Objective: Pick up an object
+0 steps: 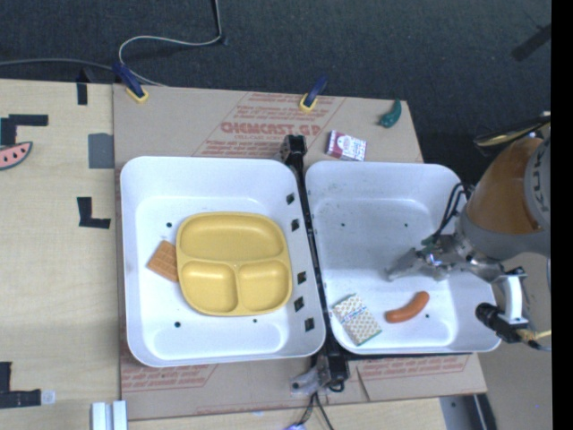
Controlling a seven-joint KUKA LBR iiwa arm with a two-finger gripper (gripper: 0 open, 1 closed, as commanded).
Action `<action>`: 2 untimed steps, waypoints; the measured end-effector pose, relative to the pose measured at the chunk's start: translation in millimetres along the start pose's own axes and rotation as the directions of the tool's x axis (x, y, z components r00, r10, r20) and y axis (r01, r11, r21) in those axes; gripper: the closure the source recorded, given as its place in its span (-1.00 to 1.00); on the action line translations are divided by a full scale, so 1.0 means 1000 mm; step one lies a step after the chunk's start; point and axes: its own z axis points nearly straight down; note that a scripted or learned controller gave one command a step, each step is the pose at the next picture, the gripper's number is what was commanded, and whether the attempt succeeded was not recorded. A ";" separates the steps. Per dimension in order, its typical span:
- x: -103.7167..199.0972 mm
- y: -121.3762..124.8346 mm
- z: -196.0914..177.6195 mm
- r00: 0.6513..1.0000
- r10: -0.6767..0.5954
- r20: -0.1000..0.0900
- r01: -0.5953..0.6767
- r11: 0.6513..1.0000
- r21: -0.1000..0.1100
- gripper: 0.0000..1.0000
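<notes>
Right bin [376,182]: arm enters over its right wall, jaws [400,268] low over the bin floor near the middle, pointing toward the left bin [206,173]. Cannot tell whether the jaws are spread or pressed together (too small and blurred); nothing visible between them.

Sausage [406,308], orange, lies on the right bin floor toward its front edge, just beside the jaws but apart from them. Small patterned packet [356,318] sits near the bin's front-left corner, beside the sausage.

Left bin: yellow divided plate [235,262] in the middle; a tan cracker-like piece [163,261] tucked at the plate's left edge.

Bench, behind the bins: small red-and-white box [345,146].
</notes>
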 end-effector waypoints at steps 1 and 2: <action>-0.001 0.001 -0.010 1.000 0.000 0.004 0.000 1.000 -0.005 1.00; -0.001 0.001 -0.010 1.000 0.000 0.004 0.000 1.000 -0.004 -1.00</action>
